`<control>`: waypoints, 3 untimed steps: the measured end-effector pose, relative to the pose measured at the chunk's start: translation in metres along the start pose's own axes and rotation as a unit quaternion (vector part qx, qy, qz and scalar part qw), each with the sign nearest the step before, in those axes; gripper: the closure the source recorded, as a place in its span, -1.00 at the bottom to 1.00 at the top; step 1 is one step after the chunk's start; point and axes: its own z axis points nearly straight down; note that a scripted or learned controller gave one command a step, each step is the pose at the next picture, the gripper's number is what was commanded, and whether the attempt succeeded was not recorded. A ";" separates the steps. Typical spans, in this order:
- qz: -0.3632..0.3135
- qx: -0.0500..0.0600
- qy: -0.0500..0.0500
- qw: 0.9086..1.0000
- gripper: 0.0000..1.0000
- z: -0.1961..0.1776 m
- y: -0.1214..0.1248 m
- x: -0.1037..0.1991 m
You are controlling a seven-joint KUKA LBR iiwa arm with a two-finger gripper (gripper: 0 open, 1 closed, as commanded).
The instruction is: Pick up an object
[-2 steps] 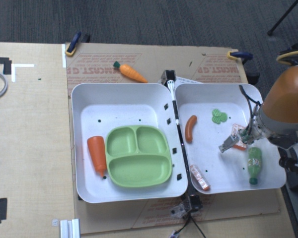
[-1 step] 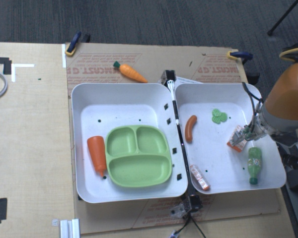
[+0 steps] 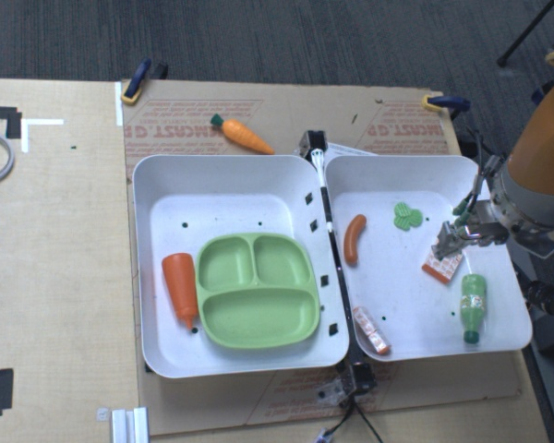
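In the right bin lie a sausage, a small green ridged piece, a green bottle, a wrapped bar near the front left corner, and a small white and orange packet. My gripper is at the bin's right side, low over the packet's upper end, with the bottle just in front of it. The packet pokes out beneath the fingertips; I cannot tell if it is gripped.
The left bin holds a green divided plate and an orange cylinder at its left. A toy carrot lies on the cardboard behind the bins. Clamps sit at the cardboard's back corners.
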 end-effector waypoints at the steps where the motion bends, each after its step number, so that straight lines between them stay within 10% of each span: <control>1: 0.000 0.000 0.000 1.000 -1.00 0.000 0.000 0.000; 2: 0.012 0.001 0.000 1.000 -1.00 0.100 0.006 -0.070; 3: 0.000 0.001 0.006 1.000 -1.00 0.147 0.084 -0.108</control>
